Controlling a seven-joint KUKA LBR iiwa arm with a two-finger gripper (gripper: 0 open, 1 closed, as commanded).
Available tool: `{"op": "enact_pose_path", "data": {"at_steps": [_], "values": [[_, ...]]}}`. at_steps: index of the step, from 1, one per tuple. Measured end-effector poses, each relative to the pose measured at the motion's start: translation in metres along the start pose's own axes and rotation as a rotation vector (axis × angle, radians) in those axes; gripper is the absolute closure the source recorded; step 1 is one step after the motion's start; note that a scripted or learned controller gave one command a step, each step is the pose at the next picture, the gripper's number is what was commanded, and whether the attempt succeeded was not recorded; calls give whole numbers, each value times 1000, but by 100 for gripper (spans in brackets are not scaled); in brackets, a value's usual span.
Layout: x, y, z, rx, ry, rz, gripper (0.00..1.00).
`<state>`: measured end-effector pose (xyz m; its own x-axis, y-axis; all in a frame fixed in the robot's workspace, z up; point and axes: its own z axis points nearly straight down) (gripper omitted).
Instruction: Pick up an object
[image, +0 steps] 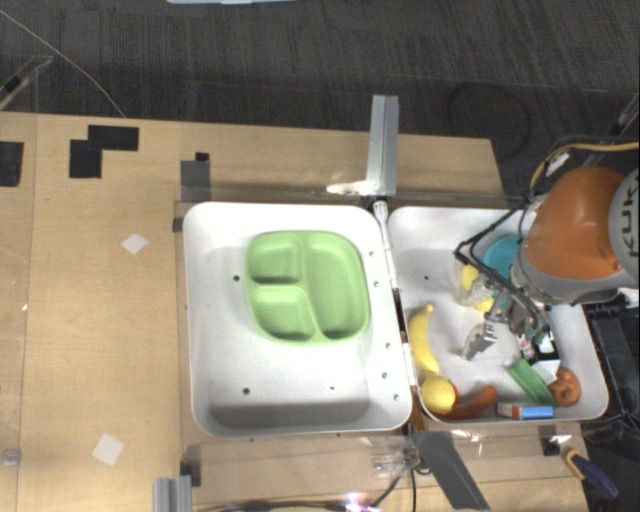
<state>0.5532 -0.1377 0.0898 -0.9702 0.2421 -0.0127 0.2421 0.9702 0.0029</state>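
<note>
In the camera view, the end effector (487, 338) hung over the floor of the right bin (432, 240), its fingers seemingly apart with nothing between them (the metal was small and hard to read). The banana (421, 335) lay just to the end effector's left, its long axis running near to far along the bin's left wall. Nearer the camera and leftward sat one lemon (436, 392), touching one red sausage-shaped piece (476, 401). To the right lay one green piece (527, 379). Well apart leftward, the left bin (215, 400) held one green divided tray (304, 285) on the counter (90, 330).
</note>
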Motion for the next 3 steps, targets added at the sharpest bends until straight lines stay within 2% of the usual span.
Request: {"op": "enact_pose_path", "data": {"at_steps": [1,2,3], "values": [[-57,21,2,0,-1,134,0],[-12,12,0,0,-1,328,0],[-95,11,3,2,3,430,0]]}}
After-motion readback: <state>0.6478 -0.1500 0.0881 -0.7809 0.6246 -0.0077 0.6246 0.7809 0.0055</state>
